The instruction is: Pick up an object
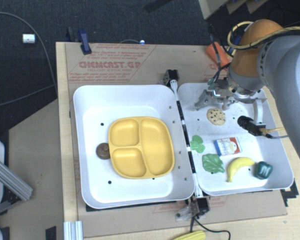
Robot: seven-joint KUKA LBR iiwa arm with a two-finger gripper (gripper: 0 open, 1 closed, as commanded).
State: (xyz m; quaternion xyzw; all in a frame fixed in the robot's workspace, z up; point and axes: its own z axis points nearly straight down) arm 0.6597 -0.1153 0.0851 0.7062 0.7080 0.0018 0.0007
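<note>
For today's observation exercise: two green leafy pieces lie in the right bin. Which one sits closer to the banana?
The larger, darker green leaf, lying just left of the banana. The smaller, paler leaf sits farther up, near the bin's left wall.

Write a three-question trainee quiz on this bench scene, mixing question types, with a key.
1. True or false: the yellow divided plate lies in the left bin.
2. Which item is nearest the gripper? A) banana B) cookie C) brown disc
3. Fill in: the brown disc touches the plate's ___ edge.

Key: 1 true; 2 B; 3 left.
</note>
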